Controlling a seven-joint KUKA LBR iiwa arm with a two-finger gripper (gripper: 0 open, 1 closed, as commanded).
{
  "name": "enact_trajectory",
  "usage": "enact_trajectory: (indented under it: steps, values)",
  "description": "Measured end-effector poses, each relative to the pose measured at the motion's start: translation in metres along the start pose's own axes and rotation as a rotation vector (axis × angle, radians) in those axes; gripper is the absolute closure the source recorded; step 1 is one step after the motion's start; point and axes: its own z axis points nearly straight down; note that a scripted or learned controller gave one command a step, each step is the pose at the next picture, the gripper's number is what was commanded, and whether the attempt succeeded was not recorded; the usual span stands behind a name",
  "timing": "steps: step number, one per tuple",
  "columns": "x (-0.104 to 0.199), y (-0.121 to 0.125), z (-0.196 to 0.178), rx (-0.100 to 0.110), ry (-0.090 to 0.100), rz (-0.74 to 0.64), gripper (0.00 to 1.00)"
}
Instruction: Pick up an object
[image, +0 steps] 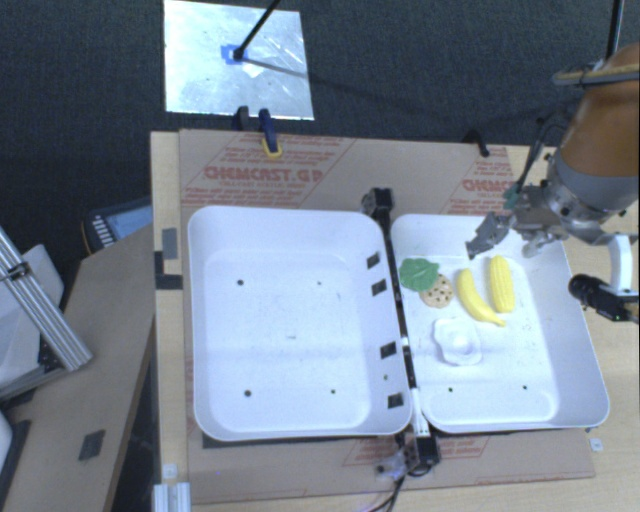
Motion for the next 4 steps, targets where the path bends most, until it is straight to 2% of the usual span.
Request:
enact_trajectory:
  steps: [1,2,3,4]
  values:
    - [-0.032,0.020,0.185,0.000,-0.002,0.005,0.00]
    - [-0.031,0.024,0.164,-0.010,-0.001,0.002,1.00]
    - [0.019,0.023,0.174,-0.014,-0.006,-0.003,1.00]
    - [0.105,-0.024,0.074,-0.004,0.004,-0.009,1.00]
